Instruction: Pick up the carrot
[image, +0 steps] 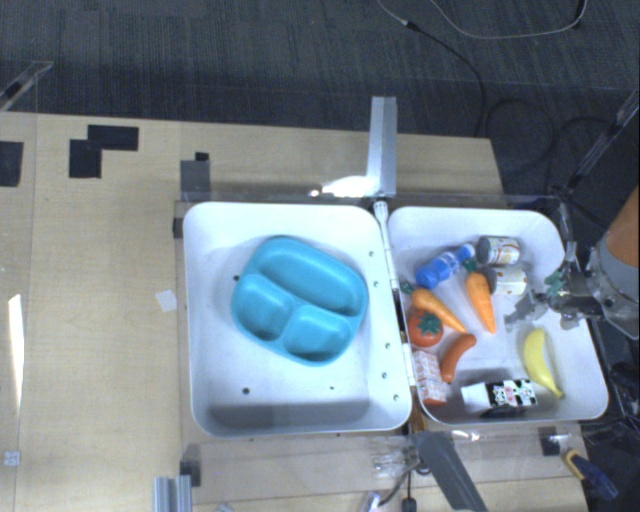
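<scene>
Carrot (481, 299): orange, tapered, lying in right bin (575, 400); end effector (545, 300) nearby, finger state unclear.

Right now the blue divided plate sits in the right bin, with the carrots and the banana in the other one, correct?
Not quite: the camera view shows the blue divided plate in the left bin. The carrots and the banana lie in the other one, the right bin.

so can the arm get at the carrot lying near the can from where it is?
Probably yes. The carrot lies exposed on top in the right bin, nothing over it. The tool sits just beside it, with open floor between them.
</scene>
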